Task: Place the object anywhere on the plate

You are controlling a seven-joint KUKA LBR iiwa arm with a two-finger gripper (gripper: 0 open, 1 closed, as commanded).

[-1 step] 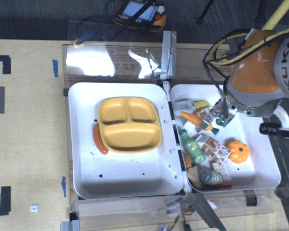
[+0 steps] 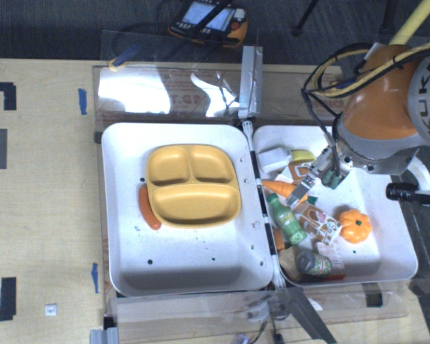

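A yellow divided plate point(image 2: 193, 185) lies in the middle of the left bin point(image 2: 122, 264). The right bin point(image 2: 395, 258) holds several small objects. My gripper point(image 2: 299, 190) reaches down into the right bin's left part, its tip at the right end of an orange carrot point(image 2: 275, 187) that lies against the bin's left wall. Whether the carrot is held is unclear from this view. Just below the gripper a green bottle point(image 2: 287, 222) lies on its side.
A reddish sausage point(image 2: 149, 209) lies in the left bin against the plate's left edge. The right bin also has an orange pumpkin point(image 2: 355, 226), a printed carton point(image 2: 319, 224), a white box point(image 2: 273, 156) and a dark can point(image 2: 313, 264). A ridge separates the bins.
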